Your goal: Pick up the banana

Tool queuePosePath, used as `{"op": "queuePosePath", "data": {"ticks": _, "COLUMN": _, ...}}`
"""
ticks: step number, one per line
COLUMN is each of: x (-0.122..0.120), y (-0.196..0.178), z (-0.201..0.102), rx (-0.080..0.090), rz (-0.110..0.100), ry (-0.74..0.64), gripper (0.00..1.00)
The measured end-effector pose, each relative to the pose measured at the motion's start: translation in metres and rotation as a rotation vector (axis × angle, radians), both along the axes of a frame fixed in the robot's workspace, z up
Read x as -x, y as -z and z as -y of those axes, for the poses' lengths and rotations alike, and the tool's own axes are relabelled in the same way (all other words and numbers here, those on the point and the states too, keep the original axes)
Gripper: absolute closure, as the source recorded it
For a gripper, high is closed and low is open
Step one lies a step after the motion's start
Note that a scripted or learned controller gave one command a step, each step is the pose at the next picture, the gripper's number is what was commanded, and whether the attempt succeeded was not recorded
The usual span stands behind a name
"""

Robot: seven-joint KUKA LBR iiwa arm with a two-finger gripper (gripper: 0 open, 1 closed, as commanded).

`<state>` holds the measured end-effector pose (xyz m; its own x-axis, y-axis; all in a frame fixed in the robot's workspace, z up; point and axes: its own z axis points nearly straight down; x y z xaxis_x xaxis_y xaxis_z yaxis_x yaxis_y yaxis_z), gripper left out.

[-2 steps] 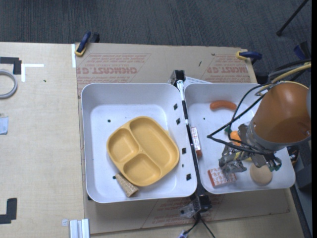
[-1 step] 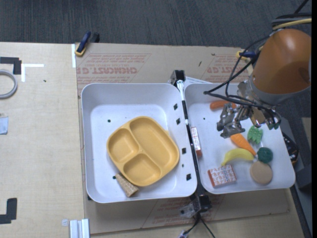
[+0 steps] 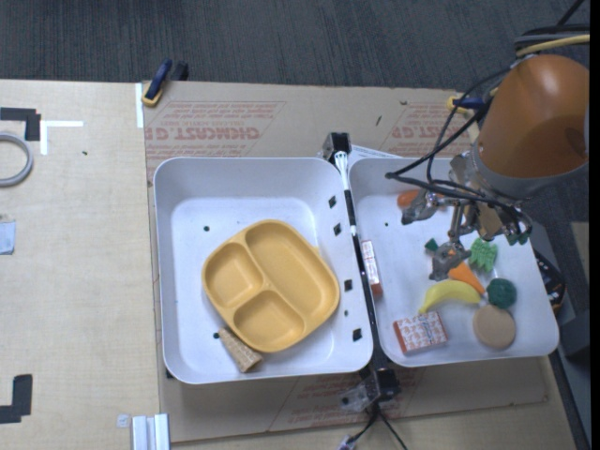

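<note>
Where right white bin [image 3: 539, 340] holds it: small curved yellow plastic banana [image 3: 449, 294], lying flat, intact. Tool [image 3: 450, 254] just above; finger spread unclear.

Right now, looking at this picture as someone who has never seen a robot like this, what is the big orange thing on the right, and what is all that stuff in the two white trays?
The orange and grey shape is a robot arm, seen from a camera fixed above the bench and looking down at a slant. The arm reaches in from the right. At its end is its tool, a two-finger grasper, hanging over the right bin.

That bin holds toy food: a yellow banana, which the robot is meant to pick up, an orange carrot, a green leafy piece, a dark green ball, a tan disc and a small red packet.

The left bin holds a yellow divided plate and a brown block. The banana lies in the bin just below the tool, not between its fingers.
</note>
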<state>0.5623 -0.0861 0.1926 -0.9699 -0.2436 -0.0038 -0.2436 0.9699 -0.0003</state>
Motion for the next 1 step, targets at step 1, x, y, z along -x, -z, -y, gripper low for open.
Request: {"op": "queuePosePath", "data": {"ticks": 1, "x": 0.0766, "y": 0.1001, "z": 0.0057, "rx": 0.001, "rz": -0.002, "ry": -0.228, "gripper": 0.00}}
